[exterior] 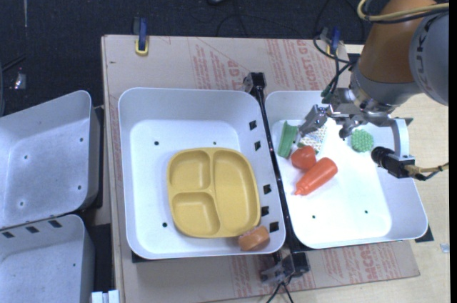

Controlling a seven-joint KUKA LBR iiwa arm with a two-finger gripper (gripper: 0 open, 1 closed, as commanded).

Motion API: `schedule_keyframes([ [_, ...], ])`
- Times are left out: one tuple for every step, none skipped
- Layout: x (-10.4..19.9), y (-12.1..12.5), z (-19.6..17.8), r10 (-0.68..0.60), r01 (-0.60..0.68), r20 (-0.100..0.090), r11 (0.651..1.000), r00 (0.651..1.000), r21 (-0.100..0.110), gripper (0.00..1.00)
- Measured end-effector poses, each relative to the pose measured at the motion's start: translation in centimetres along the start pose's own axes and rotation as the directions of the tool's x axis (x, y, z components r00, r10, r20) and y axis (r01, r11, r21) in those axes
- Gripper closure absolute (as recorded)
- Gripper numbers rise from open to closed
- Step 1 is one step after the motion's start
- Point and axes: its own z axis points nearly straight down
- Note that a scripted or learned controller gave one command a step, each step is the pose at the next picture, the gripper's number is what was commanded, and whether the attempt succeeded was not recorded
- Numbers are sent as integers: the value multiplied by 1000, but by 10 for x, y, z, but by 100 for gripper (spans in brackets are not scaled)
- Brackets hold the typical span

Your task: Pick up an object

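In the left bin (136, 151) I count one glossy yellow three-compartment plastic plate (214, 191), with one small orange lump (253, 239) at its 5 o'clock. In the right bin (400, 223) are one green strip (287, 139), one red tomato (303, 157), one orange carrot (316, 176) and one knobbly green ball (363, 141). My tool (330, 124) hovers at 12 o'clock of the tomato; I cannot tell its grip.

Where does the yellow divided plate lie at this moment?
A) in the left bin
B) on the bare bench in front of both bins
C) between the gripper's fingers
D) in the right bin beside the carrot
A: the yellow divided plate lies flat on the floor of the left bin, away from the carrot in the right bin.
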Motion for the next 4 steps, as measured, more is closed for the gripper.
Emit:
schedule_keyframes([
  [2,-9,61,0,0,-1,1000,1000,1,0],
  [2,-9,109,0,0,-1,1000,1000,-1,0],
  [2,-8,96,1,-1,1,1000,1000,-7,100],
  [1,-8,32,-2,2,1,1000,1000,-12,100],
])
